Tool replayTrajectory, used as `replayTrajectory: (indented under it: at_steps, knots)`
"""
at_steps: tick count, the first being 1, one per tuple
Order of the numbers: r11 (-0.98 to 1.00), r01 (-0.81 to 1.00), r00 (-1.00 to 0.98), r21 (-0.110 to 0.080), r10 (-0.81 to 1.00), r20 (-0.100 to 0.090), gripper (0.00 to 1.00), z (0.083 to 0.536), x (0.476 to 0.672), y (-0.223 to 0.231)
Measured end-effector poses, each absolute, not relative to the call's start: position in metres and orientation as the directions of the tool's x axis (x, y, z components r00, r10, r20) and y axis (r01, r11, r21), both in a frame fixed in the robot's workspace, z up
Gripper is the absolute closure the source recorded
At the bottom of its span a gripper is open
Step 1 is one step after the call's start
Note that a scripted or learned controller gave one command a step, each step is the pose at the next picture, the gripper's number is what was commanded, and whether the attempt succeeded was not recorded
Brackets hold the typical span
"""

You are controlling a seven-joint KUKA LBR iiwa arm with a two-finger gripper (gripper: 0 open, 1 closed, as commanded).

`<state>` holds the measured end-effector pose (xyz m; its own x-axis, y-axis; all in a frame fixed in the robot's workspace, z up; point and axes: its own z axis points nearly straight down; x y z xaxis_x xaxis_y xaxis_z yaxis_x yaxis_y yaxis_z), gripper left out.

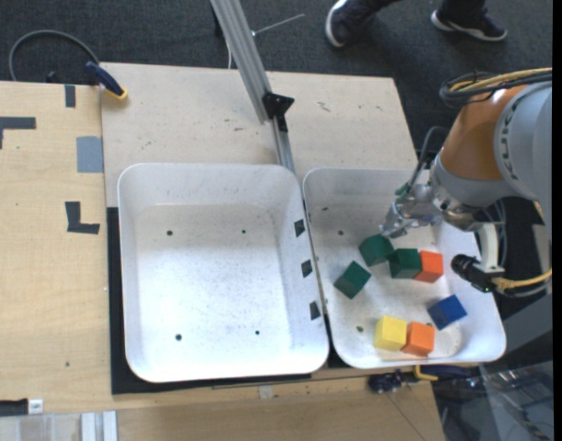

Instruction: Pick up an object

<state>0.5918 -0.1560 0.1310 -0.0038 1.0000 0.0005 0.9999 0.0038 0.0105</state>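
The jaws hang low over the upper middle of the right bin, just above a green block; whether they are open or closed cannot be told, and no block shows between them. Right of that block lie a second green block and an orange block, touching side by side. A third green block sits lower left, apart from the others. Toward the bin's near edge a blue block lies tilted, and below it a yellow block touches another orange block. The arm, grey with an orange band, reaches in from the right. The left bin stands beside the right one on the bench, which bears grey and black tape patches. A metal rail slants down toward the bins. No writing or brand can be read anywhere
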Motion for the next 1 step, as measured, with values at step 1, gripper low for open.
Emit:
replayTrajectory:
  at_steps: [1]
  knots:
    - [0.001,1.000,-0.001,0.004,1.000,-0.002,1.00,0.1801,0.5997,-0.1628]
